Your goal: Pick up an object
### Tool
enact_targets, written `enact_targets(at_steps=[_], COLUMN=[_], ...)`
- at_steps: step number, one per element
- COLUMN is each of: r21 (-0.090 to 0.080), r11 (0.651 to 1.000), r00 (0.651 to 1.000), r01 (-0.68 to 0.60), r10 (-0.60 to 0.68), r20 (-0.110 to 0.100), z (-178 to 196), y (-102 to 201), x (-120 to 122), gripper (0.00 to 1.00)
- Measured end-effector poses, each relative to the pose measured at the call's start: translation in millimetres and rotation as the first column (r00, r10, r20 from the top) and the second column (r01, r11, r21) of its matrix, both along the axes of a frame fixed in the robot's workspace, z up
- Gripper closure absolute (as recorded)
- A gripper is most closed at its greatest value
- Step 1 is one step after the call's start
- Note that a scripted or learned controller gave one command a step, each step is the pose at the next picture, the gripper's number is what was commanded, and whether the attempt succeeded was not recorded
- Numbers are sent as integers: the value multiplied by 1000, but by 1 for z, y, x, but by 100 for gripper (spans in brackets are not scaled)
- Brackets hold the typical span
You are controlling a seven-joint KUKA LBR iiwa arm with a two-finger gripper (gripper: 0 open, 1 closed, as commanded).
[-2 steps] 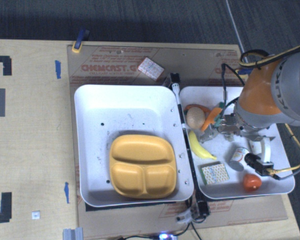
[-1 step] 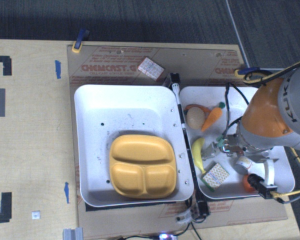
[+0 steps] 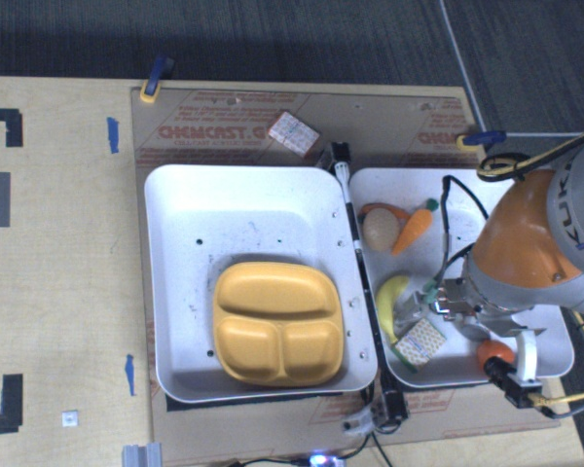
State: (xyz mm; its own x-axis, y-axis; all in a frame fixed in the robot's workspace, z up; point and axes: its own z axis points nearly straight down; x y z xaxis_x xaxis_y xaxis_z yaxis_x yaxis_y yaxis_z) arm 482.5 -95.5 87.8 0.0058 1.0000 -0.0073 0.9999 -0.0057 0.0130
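The right bin (image 3: 464,189) holds several small things: an orange carrot (image 3: 415,228) and a beige round piece (image 3: 380,229) at the back, a yellow fruit (image 3: 389,298) by the left wall, a checkered packet (image 3: 420,341) at the front, and a red-orange piece (image 3: 496,351) at the front right. My gripper (image 3: 436,298) is lowered into this bin, just right of the yellow fruit and above the checkered packet. The grey and orange wrist (image 3: 526,246) hides much of the bin's right half.
The left bin (image 3: 175,261) holds a large yellow divided tray (image 3: 277,321) in its front half. A small patterned packet (image 3: 293,133) lies on the cardboard behind the bins. Blue clamps (image 3: 157,74) hold the cardboard corners. Cables trail along the front edge (image 3: 389,416).
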Motion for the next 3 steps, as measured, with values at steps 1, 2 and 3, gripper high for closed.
enact_targets(at_steps=[1,2,3], r21=[4,9,8], r11=[1000,1000,1000], r00=[1000,1000,1000], r01=[-3,-7,-8], r10=[3,7,8], r20=[0,-11,-7], z=[9,97,107], y=[2,120,120], x=[1,-2,-1], gripper=[100,100,100])
